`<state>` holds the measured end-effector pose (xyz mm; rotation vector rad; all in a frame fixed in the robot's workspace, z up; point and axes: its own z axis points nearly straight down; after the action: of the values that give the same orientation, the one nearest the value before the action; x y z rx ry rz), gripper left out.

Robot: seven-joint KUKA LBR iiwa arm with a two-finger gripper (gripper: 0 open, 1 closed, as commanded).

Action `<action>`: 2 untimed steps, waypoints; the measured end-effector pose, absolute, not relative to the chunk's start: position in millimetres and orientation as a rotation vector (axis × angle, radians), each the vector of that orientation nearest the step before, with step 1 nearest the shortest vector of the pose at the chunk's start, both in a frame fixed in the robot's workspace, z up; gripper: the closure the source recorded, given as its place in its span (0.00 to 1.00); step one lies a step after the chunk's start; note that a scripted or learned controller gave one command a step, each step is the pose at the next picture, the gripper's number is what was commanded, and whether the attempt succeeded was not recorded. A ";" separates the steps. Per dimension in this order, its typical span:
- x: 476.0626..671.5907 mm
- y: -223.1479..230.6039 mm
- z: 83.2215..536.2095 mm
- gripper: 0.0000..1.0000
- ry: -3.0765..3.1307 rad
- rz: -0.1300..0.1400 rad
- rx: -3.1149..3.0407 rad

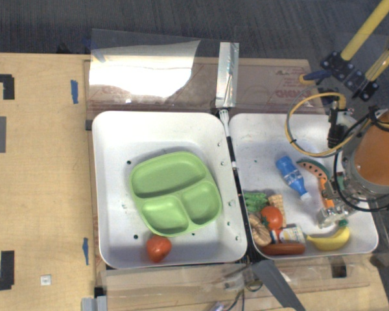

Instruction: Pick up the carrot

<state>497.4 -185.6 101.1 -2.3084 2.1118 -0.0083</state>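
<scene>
Hovering low at the right side of the right bin (259, 144), the tool (329, 214) is sitting just above the banana (329, 239), and I cannot tell whether it is open or closed, since cables and the arm (376, 157) are crowding that corner. What I am taking for the carrot (323, 185) is a slim orange piece just above the tool in the frame, right of the blue bottle (292, 175). It is too small to be sure of, and an orange-red piece in the pile of toy food (269, 222) at the bin's lower left is also competing for the name. Nothing is visibly being gripped, so the pick is looking not yet done: closing on the carrot and lifting it are remaining. The arm is running off the frame's right edge.
</scene>
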 end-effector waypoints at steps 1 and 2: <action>511.5 -128.3 138.3 1.00 1.773 -0.003 -2.586; 547.4 -199.3 148.2 1.00 1.156 0.001 -2.917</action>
<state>547.4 -199.3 148.2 -2.9170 1.1561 0.0009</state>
